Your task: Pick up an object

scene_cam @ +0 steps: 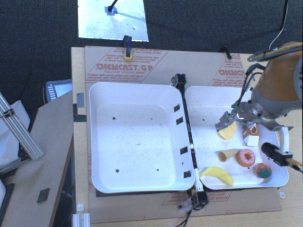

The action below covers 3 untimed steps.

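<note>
Several toys lie in the right bin point(208, 96), and the end effector point(228, 122) sits directly over a pale yellow wedge point(227, 131), seemingly touching it, though its opening I cannot tell

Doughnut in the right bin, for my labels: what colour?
Pink doughnut, camera view.

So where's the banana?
The banana lies in the right-hand bin, at its front edge near the divider between the two bins. A little cone and a pink donut sit just behind it.
</note>
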Available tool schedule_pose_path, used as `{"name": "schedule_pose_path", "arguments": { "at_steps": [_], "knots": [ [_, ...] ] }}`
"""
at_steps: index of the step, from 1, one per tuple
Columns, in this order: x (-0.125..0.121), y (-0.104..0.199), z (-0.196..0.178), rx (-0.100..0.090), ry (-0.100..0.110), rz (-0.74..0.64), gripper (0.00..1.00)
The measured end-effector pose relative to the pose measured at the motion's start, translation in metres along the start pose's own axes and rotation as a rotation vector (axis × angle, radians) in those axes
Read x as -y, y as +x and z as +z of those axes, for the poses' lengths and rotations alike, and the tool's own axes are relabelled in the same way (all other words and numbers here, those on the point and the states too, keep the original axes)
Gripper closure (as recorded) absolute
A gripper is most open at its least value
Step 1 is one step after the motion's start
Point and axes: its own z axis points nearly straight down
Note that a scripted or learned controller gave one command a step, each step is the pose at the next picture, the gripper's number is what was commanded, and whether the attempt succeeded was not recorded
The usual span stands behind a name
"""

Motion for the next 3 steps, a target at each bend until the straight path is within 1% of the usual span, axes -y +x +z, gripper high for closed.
{"name": "schedule_pose_path", "arguments": {
  "at_steps": [1,2,3],
  "knots": [
    [-0.057,-0.015,0.115,0.002,-0.002,-0.003,0.00],
    [-0.126,-0.029,0.108,0.002,-0.009,-0.004,0.00],
    [-0.128,0.030,-0.121,0.001,-0.018,-0.007,0.00]
  ]
}}
